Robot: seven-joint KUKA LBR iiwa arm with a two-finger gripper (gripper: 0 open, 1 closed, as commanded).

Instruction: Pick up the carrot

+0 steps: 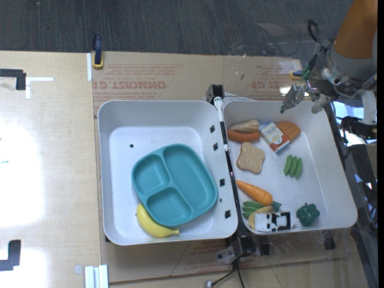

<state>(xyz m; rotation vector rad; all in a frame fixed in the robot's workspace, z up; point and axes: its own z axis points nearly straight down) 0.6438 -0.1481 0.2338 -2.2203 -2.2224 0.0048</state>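
Right now the gripper point(305, 98) hangs spread and empty over the right bin's point(339, 168) far edge; the carrot point(254, 191) lies slantwise by the near-left corner.

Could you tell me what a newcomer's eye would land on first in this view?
Probably the teal divided plate in the left bin, with a yellow banana against its near-left edge. Next, the toy food scattered in the right bin, where the orange carrot lies near the bin's left wall. The pincer hangs over that bin's far edge, well away from the carrot.
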